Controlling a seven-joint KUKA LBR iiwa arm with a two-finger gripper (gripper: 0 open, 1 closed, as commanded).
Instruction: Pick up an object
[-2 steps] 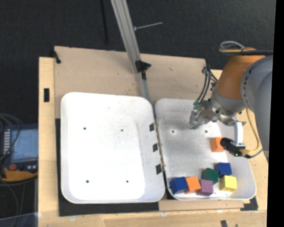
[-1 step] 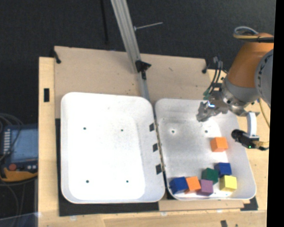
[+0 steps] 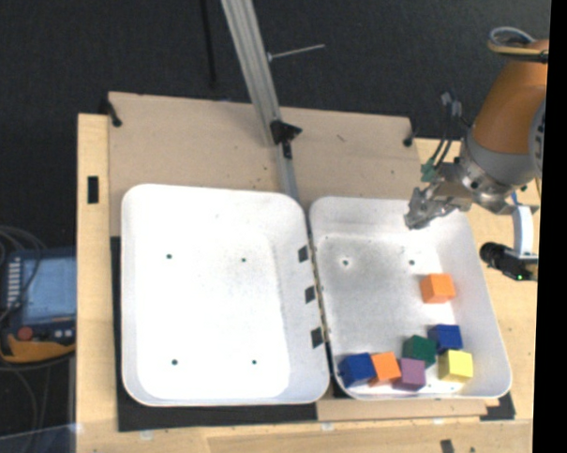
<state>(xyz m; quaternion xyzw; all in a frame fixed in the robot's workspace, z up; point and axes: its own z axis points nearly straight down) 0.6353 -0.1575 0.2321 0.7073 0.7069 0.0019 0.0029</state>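
While the end effector [image 3: 421,212] is hovering over the right bin's [image 3: 375,272] far edge, grip state unclear and nothing visibly held, it is needing to descend toward the orange block [image 3: 437,289].

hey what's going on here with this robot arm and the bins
A grey and orange robot arm reaches in from the right, its gripper above the far edge of the right bin, nothing visibly held. That bin holds small blocks: an orange block on its own, and near the front edge a cluster of blue, orange, purple, green, blue and yellow ones. None has been picked up yet. The left bin sits beside it.
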